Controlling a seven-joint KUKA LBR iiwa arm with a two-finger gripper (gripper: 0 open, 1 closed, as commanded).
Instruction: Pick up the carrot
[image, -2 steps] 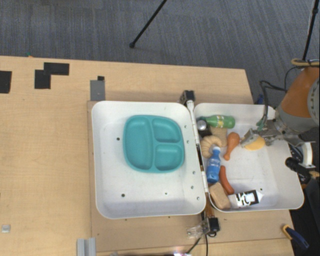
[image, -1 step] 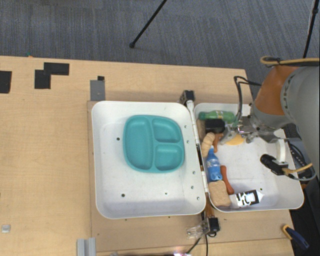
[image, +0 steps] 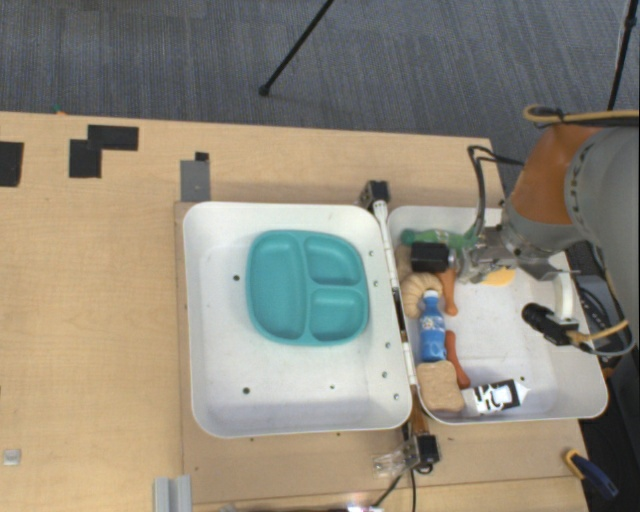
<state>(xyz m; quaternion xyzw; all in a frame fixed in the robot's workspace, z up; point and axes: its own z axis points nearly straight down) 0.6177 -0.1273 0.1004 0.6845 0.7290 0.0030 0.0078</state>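
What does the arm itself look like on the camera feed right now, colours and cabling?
The arm is a rounded grey body with an orange band above the wrist. Thin black cables loop beside it, and the end effector is dark metal hardware at its tip.

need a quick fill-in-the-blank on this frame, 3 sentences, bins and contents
1. The teal divided plate lies in the ____ bin of the two, as the camera sees them.
2. The blue bottle lies in the same bin as the ____ vegetable named in the task.
3. The plate has ____ compartments.

Missing words: left; orange (the carrot); three
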